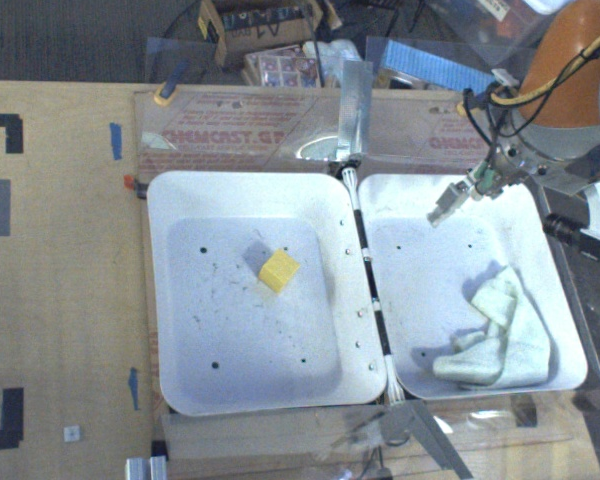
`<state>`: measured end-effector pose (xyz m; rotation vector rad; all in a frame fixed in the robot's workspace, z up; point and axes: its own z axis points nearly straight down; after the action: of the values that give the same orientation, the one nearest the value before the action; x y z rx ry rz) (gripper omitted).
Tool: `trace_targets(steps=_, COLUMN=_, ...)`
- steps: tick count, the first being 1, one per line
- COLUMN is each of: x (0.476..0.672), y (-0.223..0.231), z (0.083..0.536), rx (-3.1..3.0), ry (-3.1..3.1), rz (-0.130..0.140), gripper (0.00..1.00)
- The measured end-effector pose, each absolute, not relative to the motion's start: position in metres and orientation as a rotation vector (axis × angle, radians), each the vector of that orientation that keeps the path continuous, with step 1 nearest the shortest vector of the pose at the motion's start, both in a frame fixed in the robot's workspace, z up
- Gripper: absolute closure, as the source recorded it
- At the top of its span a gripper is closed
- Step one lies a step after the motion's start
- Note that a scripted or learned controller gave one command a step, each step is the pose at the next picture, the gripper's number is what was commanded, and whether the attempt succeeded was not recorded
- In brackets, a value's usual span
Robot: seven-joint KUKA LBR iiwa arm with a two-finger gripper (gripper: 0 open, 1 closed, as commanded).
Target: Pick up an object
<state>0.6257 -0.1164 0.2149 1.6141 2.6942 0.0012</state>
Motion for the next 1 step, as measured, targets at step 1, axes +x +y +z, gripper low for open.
trace_targets(steps=1, x=0.6682, y=-0.0710, z=0.1871, rx=0.926, ry=2.993, rz=0.004, gripper=0.00)
